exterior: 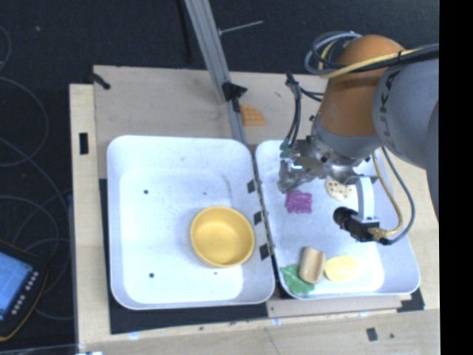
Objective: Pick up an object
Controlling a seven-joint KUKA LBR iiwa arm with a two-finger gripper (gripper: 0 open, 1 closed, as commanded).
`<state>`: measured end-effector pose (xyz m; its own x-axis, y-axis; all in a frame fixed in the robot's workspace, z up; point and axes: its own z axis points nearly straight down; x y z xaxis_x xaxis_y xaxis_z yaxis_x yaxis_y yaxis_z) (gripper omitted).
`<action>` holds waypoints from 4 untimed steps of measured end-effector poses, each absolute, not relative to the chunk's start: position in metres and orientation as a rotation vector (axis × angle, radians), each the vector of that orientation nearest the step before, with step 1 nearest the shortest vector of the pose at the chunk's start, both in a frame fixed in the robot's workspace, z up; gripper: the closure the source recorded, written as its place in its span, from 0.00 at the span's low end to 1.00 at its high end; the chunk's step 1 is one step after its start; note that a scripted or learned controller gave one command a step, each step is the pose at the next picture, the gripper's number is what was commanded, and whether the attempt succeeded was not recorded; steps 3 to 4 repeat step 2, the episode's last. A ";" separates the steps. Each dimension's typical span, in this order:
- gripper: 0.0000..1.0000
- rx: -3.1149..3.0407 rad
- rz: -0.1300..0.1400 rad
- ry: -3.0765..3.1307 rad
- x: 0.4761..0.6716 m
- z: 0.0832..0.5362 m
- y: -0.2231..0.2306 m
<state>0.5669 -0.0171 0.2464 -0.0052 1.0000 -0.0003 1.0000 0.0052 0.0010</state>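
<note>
My gripper (290, 180) hangs over the upper left part of the right bin (399, 272), just above and left of a small purple object (299, 201). I cannot make out how the gripper stands. A tan cylinder (311, 264) lies near the bin's front, on a green object (294, 279). A pale yellow round piece (341, 269) sits just right of the cylinder. A speckled beige piece (338, 190) peeks out beside the wrist.
A yellow bowl (222, 236) sits in the left bin (140, 168), close to the divider between the bins. A grey metal pole (211, 50) slants up from the bins' back edge. A black connector with cables (355, 224) hangs off the arm over the right bin.
</note>
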 end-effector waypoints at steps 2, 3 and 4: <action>1.00 2.213 0.003 2.233 0.557 0.249 0.076; 1.00 2.213 0.003 2.233 0.557 0.249 0.076; 1.00 2.213 0.003 2.233 0.557 0.249 0.076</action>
